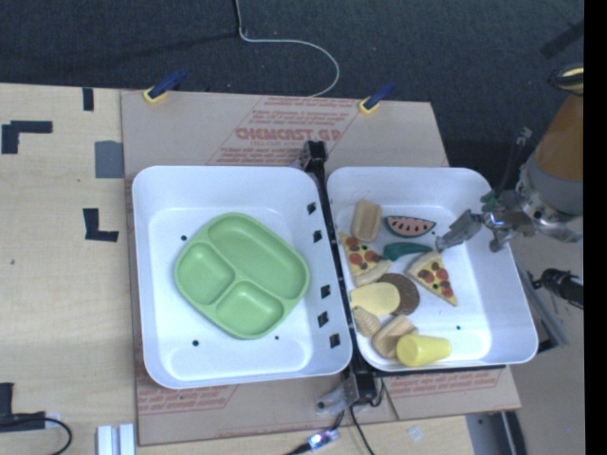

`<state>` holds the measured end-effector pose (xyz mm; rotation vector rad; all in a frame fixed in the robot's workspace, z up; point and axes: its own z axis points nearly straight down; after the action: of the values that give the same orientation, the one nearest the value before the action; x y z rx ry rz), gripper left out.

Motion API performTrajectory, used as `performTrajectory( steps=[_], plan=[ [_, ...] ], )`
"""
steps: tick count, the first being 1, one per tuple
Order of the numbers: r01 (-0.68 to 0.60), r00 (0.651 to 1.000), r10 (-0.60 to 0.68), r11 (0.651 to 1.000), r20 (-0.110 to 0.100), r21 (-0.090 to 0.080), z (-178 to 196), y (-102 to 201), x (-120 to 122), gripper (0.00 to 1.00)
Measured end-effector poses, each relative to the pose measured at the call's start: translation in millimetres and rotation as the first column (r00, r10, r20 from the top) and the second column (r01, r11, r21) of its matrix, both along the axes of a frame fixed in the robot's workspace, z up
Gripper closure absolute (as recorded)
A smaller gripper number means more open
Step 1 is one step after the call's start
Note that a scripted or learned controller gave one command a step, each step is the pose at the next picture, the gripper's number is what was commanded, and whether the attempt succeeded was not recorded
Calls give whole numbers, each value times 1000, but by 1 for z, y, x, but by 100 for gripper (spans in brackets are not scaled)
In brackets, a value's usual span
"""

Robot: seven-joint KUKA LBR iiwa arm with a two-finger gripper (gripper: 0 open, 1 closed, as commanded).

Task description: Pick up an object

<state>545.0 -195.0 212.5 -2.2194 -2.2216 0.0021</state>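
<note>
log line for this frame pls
tool: open, above right bin's right side, holding nothing | nearest: pizza slice, watermelon slice | green tray in left bin | pick: not done

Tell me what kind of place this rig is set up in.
Probably a robotics lab test bench: two white bins on cardboard clipped to a wooden bench, toy food like a pizza slice, and loose cable on dark carpet.

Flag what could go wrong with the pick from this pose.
1. The toys lie packed in the right bin: the pizza slice, the watermelon slice and the brown disc touch or overlap neighbours, so a grasp may catch two or slip off.
2. The end effector hangs at the bin's right side, near its rim; a low move could clip it.
</note>
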Motion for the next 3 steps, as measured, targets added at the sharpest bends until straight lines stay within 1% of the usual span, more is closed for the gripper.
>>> performTrajectory(
  steps=[1, 2, 3],
  plan=[
    [-1, 1000, 1, 1000, -13, 6, -112, 44, -38, 0],
    [-3, 1000, 3, 1000, 1, 0, -129, 103, -60, 0],
    [1, 1000, -1, 1000, 1, -1, -118, 100, -60, 100]
  ],
)
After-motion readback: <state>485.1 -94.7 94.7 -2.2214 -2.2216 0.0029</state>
